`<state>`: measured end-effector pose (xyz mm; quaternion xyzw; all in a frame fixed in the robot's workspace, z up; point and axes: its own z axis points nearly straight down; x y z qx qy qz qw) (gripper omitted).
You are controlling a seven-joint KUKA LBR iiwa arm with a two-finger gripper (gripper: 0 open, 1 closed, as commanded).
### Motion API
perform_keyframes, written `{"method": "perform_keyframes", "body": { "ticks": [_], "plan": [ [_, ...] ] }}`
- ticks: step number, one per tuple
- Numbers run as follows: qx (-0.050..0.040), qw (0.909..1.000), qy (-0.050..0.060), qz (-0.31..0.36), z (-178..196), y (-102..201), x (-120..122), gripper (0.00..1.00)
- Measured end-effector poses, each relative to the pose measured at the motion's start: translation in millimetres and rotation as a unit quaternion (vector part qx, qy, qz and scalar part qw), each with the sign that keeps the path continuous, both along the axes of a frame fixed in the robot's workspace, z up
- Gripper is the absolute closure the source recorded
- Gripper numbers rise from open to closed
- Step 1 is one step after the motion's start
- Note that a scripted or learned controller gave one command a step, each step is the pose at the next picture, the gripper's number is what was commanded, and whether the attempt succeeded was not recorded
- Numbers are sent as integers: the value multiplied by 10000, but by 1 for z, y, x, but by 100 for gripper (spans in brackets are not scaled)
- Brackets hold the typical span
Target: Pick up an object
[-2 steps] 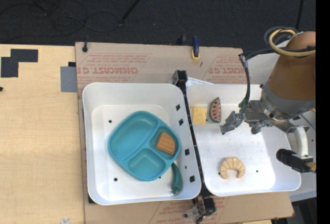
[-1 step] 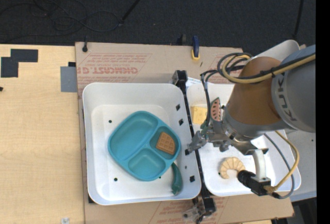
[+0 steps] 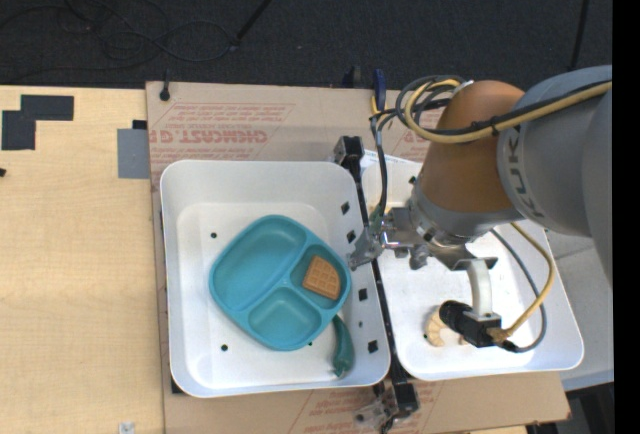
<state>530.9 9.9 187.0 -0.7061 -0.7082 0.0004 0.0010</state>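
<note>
You are looking at one gripper (image 3: pixel 400 242), and it is hanging low just right of the teal plate (image 3: pixel 255 267), over the ridge where the two white bins are meeting; the wrist is covering it from above, so you cannot tell whether it is spread or pressed together, and nothing is showing in its grasp. The single grey arm (image 3: pixel 560 157) is reaching in from the right of the plate, its orange band (image 3: pixel 475 147) bending down over the right bin (image 3: pixel 545 327). Counting outward, you are seeing four loose things. One pale lump (image 3: pixel 436 327), small and cream-coloured, is lying on the right bin's floor, to the right of the plate and a little nearer the camera. One brown square cracker (image 3: pixel 321 277) with a waffle pattern is sitting in the plate's small right-hand compartment, one of three. One dark teal strip (image 3: pixel 342 347), limp and narrow, is lying just off the plate's lower right edge. The plate itself, the only one, is resting slantwise in the middle of the left bin (image 3: pixel 195 222).
</note>
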Motion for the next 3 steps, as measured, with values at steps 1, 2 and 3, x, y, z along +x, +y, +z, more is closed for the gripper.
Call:
{"method": "perform_keyframes", "body": {
  "ticks": [1, 2, 3],
  "plan": [
    [-3, 10000, -11, 0, 0, 24, 57, 0],
    [0, 10000, 36, 3, 0, 67, -3, 0],
    [-3, 10000, 19, -5, 0, 73, -2, 0]
  ]
}}
